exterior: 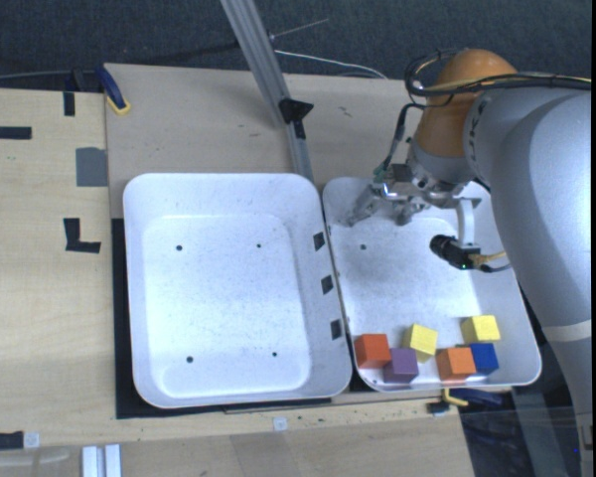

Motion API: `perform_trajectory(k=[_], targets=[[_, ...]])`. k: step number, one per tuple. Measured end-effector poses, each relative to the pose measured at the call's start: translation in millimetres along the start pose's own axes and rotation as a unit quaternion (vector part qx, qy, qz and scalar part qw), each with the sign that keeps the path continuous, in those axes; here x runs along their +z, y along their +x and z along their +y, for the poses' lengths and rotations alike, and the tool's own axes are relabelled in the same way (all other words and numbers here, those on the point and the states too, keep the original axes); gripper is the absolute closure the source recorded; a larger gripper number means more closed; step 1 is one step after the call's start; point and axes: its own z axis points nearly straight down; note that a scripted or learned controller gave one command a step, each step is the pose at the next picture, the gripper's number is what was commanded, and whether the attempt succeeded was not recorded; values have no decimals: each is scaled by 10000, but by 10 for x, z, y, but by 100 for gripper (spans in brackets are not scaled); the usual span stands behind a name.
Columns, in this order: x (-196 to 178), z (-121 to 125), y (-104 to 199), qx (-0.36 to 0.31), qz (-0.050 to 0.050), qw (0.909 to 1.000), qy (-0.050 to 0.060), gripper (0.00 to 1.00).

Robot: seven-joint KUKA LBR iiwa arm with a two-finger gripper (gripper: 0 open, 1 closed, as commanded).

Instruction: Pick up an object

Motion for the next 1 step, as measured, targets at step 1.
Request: perform_trajectory(k=[1], targets=[[-940, -616, 252, 11, 2, 10000, -52, 0]])
